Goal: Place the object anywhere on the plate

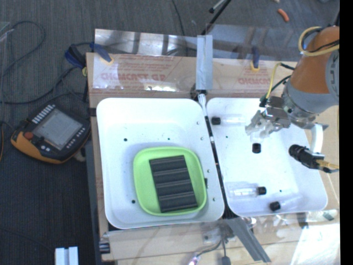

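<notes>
Green plate (pixel 142 164); writing beyond unreadable.

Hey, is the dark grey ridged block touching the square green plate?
Touching. The camera view shows the dark grey ridged block lying flat on the square green plate, within its rim.

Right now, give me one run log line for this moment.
claw: over right bin | dark ridged block: on green plate, left bin | clear tubes: right bin
</notes>
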You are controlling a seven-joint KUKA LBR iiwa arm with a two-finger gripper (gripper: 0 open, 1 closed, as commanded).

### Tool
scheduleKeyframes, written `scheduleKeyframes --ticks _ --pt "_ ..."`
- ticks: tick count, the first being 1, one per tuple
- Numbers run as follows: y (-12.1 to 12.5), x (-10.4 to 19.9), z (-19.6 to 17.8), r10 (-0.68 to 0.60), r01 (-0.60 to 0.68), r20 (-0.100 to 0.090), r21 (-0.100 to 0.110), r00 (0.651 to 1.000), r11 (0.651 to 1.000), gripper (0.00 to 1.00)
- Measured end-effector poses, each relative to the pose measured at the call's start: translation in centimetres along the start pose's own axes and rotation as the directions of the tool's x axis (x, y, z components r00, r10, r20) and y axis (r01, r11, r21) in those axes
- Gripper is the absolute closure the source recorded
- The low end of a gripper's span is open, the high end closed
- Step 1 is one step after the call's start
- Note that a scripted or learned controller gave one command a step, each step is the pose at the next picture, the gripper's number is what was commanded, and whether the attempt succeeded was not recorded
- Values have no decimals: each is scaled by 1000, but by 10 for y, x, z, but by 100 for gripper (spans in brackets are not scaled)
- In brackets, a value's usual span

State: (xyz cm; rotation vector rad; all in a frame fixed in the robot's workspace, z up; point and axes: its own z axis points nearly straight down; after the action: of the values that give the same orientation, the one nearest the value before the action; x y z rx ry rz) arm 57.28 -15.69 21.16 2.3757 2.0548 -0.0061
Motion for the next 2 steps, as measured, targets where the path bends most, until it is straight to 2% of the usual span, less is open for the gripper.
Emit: scheduleKeyframes --ticks 1,2 --pt "0 0 0 0 0 0 0 1000 1000 0" --pt "18 35 -50 -109 109 -1 -1 994 994 0"
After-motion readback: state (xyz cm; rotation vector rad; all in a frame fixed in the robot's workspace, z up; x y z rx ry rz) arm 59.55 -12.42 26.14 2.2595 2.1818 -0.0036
